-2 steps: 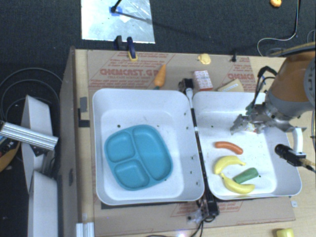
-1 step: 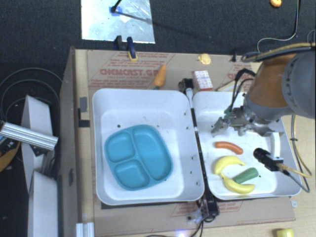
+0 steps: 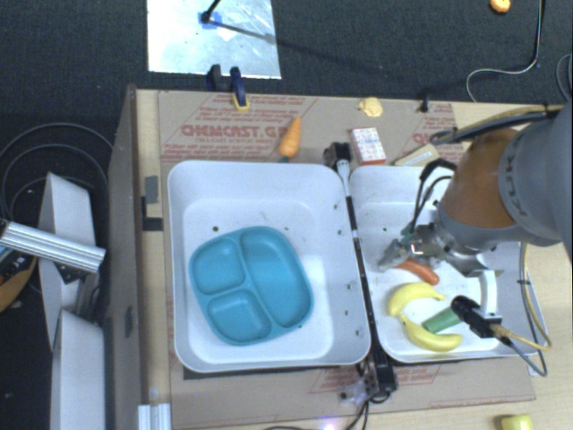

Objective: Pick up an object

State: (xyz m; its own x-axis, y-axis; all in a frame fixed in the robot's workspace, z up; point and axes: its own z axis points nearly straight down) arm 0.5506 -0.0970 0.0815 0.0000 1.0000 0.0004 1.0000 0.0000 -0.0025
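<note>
Low at the frame's five o'clock corner, off the bench, sits a small rounded yellow-green lump (image 3: 517, 422), partly cut off by the edge. Next inward, along the six o'clock wall of the right-hand shallow white plastic bin (image 3: 380, 195), lie two curved yellow banana-shaped pieces (image 3: 410, 297). A short green block (image 3: 439, 321) is wedged between them, touching both; they may be one bent fruit, as the view is too coarse to settle it.

Just past the upper banana piece, toward twelve o'clock, rests a slim orange-red carrot-like piece (image 3: 419, 272). It is glossy, tapered and lying flat, with its long axis running from ten to four o'clock.

The grey arm's two-finger pincer (image 3: 401, 253) hangs low over the middle of this bin. The orange-red piece sits at about five o'clock from it, just beside the tip and possibly touching. It looks to be on the bin floor rather than grasped. Whether the pincer is released or clenched cannot be told from this angle.

At nine o'clock, the left-hand shallow white bin (image 3: 192, 195) holds a blue three-compartment plastic tray (image 3: 251, 283).

On the cardboard at twelve o'clock lie an orange toy carrot (image 3: 289, 138) and a small white-and-red carton (image 3: 367, 145).
</note>
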